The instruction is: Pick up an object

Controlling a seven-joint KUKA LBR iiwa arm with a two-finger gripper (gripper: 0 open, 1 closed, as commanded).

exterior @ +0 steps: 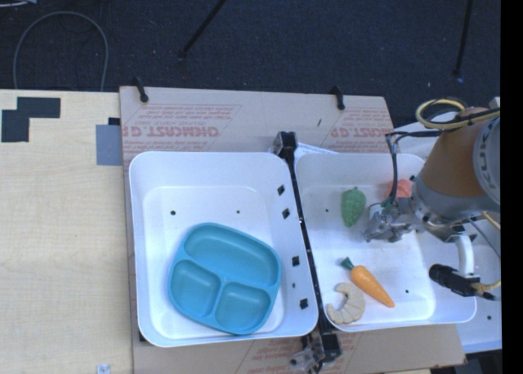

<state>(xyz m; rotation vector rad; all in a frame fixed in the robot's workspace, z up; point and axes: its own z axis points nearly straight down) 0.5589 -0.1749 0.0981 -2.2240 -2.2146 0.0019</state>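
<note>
Left bin: it holds a blue divided tray, lying flat.
Right bin: it holds the small toys and the arm's working end.
Gripper: low in the right bin, just right of the green toy; open or closed, I cannot tell.
Carrot: near the front wall; probably light, stiff and smooth, best taken across its thick middle.
Beige piece: curved, at the front edge, just left of the carrot.
Green toy: small, likely light.
</note>
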